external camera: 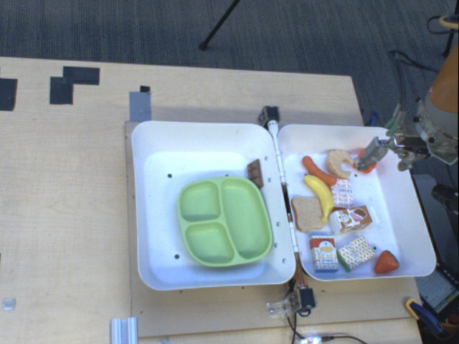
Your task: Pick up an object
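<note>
Pale wooden bench [64, 213], with dark tape patches [72, 83] stuck near its far left edge. Further right, left white bin [143, 192], holding a green three-compartment plate [226, 221] lying flat near the middle. Just past the plate's far right corner, a small brown block [254, 169], close against the bin's right wall.

Across the dividing rims, right white bin [419, 228], crowded with toy food. Nearest the divider, a slice of bread [310, 213] lying flat, with a yellow banana [319, 194] touching its far right edge. Beyond the banana, an orange carrot-like piece [318, 169] at a slant, and just beside that a round tan bun [339, 163]. Below the bun, a small printed pack [343, 190], then a brown-and-white pack [351, 219] beside the bread. Along the near edge, a blue-and-orange carton [324, 253], a green patterned carton [356, 253] touching it, and a red strawberry-like piece [386, 262] in the near right corner.

At the far right of this bin, gripper [386, 162], reaching in low over the floor with fingers spread apart and nothing seen between them. Just beside the left finger, touching the bun's right side, a small red-orange piece [366, 166]; impossible to tell whether finger and piece touch. Above it, grey arm [437, 131] with orange band [446, 92].
</note>
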Controlling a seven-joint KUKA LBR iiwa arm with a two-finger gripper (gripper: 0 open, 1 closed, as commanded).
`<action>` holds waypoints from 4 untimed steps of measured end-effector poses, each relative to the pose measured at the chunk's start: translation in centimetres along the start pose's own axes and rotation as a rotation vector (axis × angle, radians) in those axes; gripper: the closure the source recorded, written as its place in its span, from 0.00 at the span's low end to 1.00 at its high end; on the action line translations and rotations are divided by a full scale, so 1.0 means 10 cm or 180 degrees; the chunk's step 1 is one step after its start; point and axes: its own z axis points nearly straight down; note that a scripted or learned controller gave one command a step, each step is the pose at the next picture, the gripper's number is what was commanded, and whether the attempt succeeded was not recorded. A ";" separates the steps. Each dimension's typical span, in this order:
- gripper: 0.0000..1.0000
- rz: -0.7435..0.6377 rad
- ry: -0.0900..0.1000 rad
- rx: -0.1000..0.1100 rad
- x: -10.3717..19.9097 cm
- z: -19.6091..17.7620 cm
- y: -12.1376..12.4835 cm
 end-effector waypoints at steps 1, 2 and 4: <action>0.00 0.0008 -0.0010 -0.0027 -0.44 1.62 0.18; 0.00 0.0015 -0.0012 -0.0048 -0.13 1.71 -0.17; 0.00 0.0007 -0.0004 -0.0064 -0.12 1.58 -0.14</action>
